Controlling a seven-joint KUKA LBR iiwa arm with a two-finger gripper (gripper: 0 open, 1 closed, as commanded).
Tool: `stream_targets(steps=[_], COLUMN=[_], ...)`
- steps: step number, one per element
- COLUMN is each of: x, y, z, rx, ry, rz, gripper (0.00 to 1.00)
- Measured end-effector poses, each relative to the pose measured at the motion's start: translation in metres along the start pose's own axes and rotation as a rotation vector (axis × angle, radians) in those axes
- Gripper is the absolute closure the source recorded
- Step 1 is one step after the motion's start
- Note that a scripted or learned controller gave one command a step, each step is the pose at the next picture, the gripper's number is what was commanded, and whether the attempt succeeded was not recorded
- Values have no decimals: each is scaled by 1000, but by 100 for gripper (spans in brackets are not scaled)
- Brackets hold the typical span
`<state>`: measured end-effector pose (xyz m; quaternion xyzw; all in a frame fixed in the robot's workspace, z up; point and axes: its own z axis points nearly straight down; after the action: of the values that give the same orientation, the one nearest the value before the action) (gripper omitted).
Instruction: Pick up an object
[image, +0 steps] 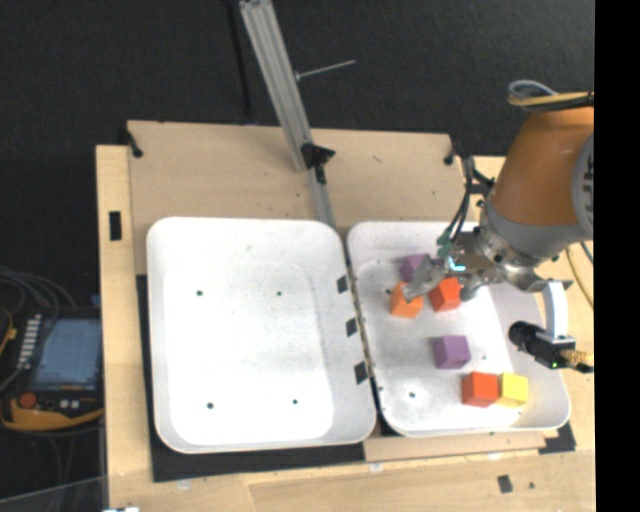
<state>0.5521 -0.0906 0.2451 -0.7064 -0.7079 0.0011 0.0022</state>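
orange block (405, 302) lay in the right bin (520, 415), just left of the tool (428, 281); a red block (445, 294) sat just right of it, a purple block (413, 267) just behind. whether the tool was clenched or released could not be told.

Dark carpet-like floor (120, 60); pale wooden bench (200, 170); metal pole (285, 85); possibly handheld control pendant (62, 365) at left
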Motion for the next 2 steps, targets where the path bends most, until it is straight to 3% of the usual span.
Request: stream_targets(steps=[1, 2], x=[0, 5], y=[1, 1], z=[-2, 42], rx=[-6, 0], ry=[-1, -3], rz=[2, 7], gripper=[0, 0])
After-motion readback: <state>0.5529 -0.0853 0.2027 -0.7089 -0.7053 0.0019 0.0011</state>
